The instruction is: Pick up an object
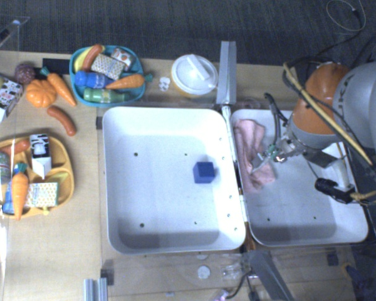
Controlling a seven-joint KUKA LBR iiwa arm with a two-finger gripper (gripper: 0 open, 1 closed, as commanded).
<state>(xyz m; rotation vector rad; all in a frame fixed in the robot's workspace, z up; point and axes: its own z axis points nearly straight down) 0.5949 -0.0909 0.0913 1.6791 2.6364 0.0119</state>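
A pink cloth (253, 152), soft and crumpled into long folds, lies in the right white bin (313, 221), stretched along that bin's left wall from near the far corner toward the middle. The gripper (265, 158) sits low over the cloth's near end, its thin fingers touching or nearly touching the fabric; whether they are spread or closed cannot be told, and no cloth is seen lifted between them. The grey arm (357, 105) with its orange band (319, 105) reaches in from the right above this bin, trailing yellow and black cables. There is one cloth. In the left white bin (144, 224), well apart from the cloth, rests one small blue cube (204, 172), right of the bin's middle. The two bins stand side by side, their inner walls touching. Beyond them on the bench (81, 256) stands one round white lid (195, 74) on a yellow base. To its left, one blue bowl (106, 75) is heaped with toy food, including an orange carrot and a blue bottle. Further left lie loose toy foods: one small pumpkin (39, 93), one carrot beside it, and one red sausage (62, 120). Near the left edge, one yellow tray (29, 177) holds more toy items, among them a carrot and small printed boxes.
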